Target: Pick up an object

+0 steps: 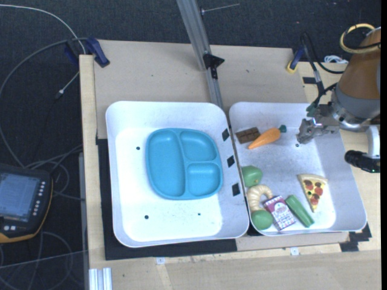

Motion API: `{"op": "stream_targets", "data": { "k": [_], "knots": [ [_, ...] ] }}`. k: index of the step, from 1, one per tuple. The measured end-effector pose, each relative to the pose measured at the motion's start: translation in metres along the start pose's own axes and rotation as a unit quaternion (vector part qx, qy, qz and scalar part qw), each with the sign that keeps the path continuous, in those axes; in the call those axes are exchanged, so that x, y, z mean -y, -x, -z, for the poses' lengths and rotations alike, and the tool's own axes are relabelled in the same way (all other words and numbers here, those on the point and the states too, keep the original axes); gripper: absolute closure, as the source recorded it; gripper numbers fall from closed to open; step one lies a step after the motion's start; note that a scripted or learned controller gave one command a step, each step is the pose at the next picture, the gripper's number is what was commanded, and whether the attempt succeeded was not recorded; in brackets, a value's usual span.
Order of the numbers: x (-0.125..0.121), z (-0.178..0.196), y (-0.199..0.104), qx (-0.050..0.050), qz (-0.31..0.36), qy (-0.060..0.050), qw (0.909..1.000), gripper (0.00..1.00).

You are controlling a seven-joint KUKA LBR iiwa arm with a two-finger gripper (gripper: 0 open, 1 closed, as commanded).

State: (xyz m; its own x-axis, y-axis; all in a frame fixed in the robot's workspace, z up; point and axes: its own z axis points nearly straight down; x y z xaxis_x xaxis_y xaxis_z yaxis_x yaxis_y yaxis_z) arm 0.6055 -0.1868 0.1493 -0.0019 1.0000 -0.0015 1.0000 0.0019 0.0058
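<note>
My gripper [304, 132] hangs over the upper part of the right bin [284, 162], just right of an orange carrot [265, 138] and apart from it. A brown bar [247, 135] lies beside the carrot's left end. Along the bin's lower part lie a pizza slice [313, 190], a green cucumber [300, 210], a maroon carton [279, 213], a pale ring-shaped bun [260, 194], a green fruit [252, 175] and another green piece [261, 220]. I see nothing held in the gripper.
The left bin [124, 162] holds a blue divided plate [183, 162]. A metal pole [196, 29] slants across the bench behind the bins. Cables and a handheld pendant [21, 201] lie off the bench at the left.
</note>
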Motion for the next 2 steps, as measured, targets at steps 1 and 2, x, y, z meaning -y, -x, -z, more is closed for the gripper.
{"op": "stream_targets", "data": {
  "k": [1, 2],
  "knots": [
    [-0.006, 0.045, 0.003, 0.000, 0.000, 0.001, 1.0000, 1.00],
    [-0.007, 0.086, 0.003, 0.000, 0.000, 0.000, 1.0000, 1.00]
  ]
}}
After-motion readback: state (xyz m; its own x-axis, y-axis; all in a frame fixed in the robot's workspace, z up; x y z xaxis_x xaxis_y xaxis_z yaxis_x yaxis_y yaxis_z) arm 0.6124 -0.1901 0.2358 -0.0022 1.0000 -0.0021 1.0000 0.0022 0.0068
